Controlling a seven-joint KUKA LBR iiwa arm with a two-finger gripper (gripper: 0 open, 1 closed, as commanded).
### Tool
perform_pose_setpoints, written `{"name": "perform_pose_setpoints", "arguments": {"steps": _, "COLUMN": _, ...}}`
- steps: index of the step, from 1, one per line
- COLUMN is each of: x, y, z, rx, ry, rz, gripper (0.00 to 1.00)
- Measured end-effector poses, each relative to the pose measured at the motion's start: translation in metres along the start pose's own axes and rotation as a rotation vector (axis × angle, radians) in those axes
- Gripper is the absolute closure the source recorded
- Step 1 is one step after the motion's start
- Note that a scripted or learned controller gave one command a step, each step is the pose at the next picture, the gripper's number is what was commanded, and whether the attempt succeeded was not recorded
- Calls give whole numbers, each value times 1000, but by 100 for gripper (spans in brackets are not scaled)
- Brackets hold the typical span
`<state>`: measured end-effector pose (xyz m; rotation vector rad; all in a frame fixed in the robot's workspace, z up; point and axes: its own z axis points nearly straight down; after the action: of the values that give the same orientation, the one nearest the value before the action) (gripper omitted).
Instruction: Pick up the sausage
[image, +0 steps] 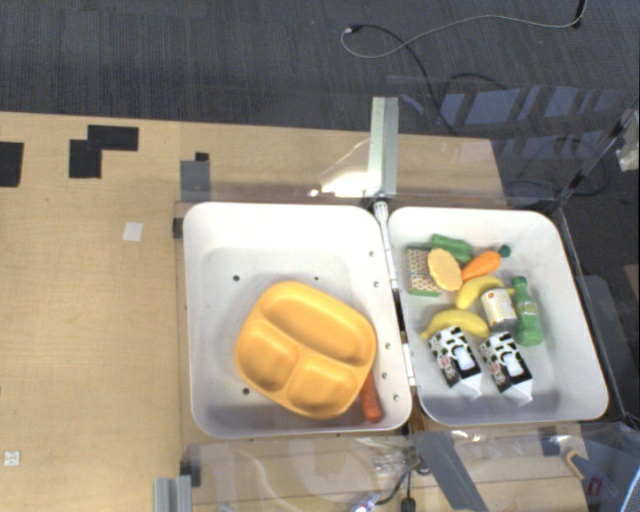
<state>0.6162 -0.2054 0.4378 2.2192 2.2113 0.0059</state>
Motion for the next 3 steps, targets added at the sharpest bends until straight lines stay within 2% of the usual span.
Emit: {"name": "perform_pose_setpoints", "arguments": {"steps": 3, "x": 5, "y": 5, "z": -38, "rx": -22, "ry": -10, "rz": -26, "gripper": 100}}
